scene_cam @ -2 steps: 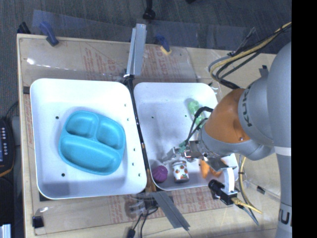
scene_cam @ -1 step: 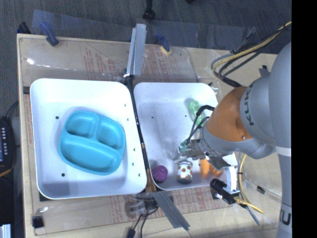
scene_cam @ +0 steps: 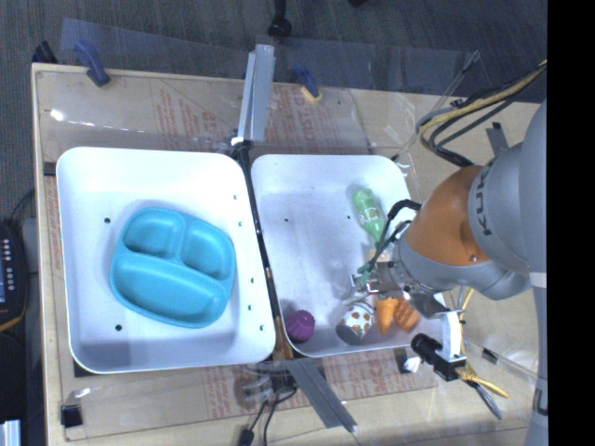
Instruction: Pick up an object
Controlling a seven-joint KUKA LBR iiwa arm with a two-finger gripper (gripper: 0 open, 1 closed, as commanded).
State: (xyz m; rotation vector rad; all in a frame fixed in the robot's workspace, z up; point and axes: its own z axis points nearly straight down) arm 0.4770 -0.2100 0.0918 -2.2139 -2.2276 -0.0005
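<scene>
My gripper (scene_cam: 368, 282) hangs low over the near right corner of the right bin (scene_cam: 297, 212), under the grey and orange wrist. Just below it lie a speckled round object (scene_cam: 356, 321) and an orange carrot-like piece (scene_cam: 400, 314), both partly covered by the gripper body. A green bottle-shaped object (scene_cam: 365, 208) lies just beyond the gripper, near the bin's right wall. At the near left corner of the same bin rests a purple ball (scene_cam: 299, 323). I cannot make out anything held.
The left bin (scene_cam: 84, 184) holds a blue divided tray (scene_cam: 175, 266). A metal bar (scene_cam: 255, 96) stands at the far end of the ridge between the bins. Cables (scene_cam: 465, 119) loop at the right, above the arm.
</scene>
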